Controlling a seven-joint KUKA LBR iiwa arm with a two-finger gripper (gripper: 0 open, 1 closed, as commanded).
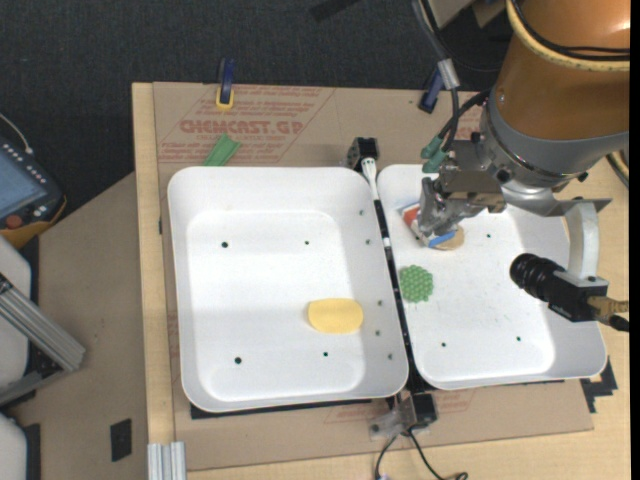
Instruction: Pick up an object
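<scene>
Brown cardboard (pixel 250 123) lay under two white bins. At the right bin's (pixel 530 353) far-left corner the gripper (pixel 436 230) sat over a small tan-and-red object (pixel 447 238), grip state unclear. Nearby lay a green ball (pixel 416 284); the left bin (pixel 270 198) held a yellow disc (pixel 335 316).

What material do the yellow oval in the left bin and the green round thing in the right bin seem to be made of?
Yellow oval: probably soft foam or rubber, matte, with smooth rounded edges and no glare. Green round thing: perhaps rubber or plastic, its surface looks bumpy or meshed. The picture is too coarse to be certain.
</scene>
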